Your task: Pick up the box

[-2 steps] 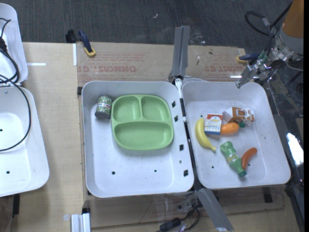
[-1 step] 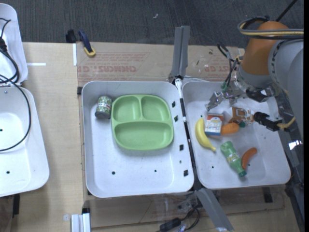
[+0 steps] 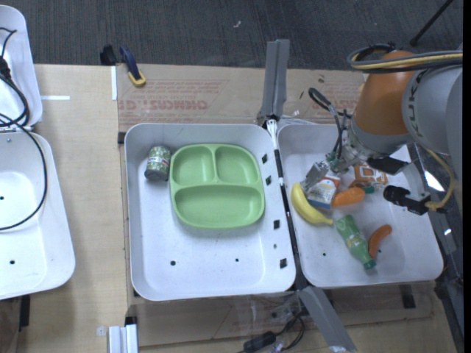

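Two white bins side by side. Left bin [image 3: 147,263]: green divided plate [image 3: 217,184], small can [image 3: 157,162] just left of it. Right bin [image 3: 412,259]: gripper [image 3: 340,159] low over clutter, finger state cannot tell. Box [image 3: 322,190] beside it, touching banana [image 3: 309,206] and carrot [image 3: 349,195]. Green bottle [image 3: 355,241] nearer.

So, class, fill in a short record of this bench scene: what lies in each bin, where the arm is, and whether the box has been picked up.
left bin: green divided plate; small can beside its left edge
right bin: banana, small box, foil packet, carrot, green bottle, sausage
arm: over the right bin's far side
gripper: low above the packet and box; fingers unclear
box status: lying in the bin, not lifted
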You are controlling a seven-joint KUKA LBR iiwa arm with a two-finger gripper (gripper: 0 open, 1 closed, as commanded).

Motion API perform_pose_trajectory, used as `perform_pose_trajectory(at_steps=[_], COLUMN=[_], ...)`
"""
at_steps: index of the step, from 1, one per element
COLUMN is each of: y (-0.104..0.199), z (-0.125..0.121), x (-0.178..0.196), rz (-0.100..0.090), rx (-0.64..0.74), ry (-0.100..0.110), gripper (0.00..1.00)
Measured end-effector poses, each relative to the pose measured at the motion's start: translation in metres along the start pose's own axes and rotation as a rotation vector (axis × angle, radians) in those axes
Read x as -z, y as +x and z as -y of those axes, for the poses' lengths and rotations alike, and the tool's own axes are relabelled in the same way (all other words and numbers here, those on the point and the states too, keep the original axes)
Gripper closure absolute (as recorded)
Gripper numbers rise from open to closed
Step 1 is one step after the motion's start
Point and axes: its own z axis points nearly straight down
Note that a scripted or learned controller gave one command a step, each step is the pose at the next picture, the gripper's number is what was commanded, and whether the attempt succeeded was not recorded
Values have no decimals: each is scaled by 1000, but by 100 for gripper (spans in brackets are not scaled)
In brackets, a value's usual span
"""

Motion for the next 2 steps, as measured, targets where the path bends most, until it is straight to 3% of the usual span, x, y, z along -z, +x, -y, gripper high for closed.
perform_pose_trajectory(at_steps=[1,2], y=[-2,-2], z=[0,0], x=[10,10], rz=[1,2], rx=[-5,-5], ry=[-2,-2], gripper=[100,0])
